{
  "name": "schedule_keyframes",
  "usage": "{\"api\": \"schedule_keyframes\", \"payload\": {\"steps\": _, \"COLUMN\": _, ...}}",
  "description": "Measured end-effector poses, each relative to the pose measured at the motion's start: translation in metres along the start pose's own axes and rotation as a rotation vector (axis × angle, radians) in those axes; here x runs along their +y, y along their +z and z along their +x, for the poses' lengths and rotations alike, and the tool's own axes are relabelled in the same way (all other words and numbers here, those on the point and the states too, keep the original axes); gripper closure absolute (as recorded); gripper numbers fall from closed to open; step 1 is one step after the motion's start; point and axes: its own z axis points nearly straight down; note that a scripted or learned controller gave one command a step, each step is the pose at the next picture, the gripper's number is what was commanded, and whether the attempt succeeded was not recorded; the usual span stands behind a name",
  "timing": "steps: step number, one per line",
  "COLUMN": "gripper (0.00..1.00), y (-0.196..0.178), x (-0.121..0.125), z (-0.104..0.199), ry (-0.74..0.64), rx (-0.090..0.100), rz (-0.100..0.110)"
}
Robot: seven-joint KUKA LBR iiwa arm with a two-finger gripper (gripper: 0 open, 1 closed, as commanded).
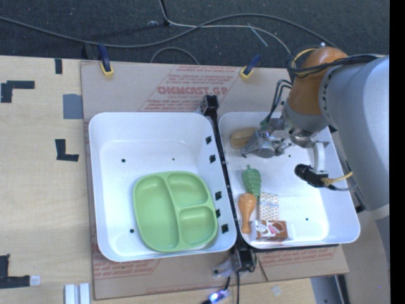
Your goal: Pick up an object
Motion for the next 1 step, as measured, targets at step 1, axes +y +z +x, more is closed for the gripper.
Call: {"api": "schedule_keyframes", "payload": {"steps": 1, "gripper": 1.0, "y": -0.0135, "x": 0.0008, "z": 0.0008, "ry": -0.001, "rx": 0.002, "rz": 0.0}}
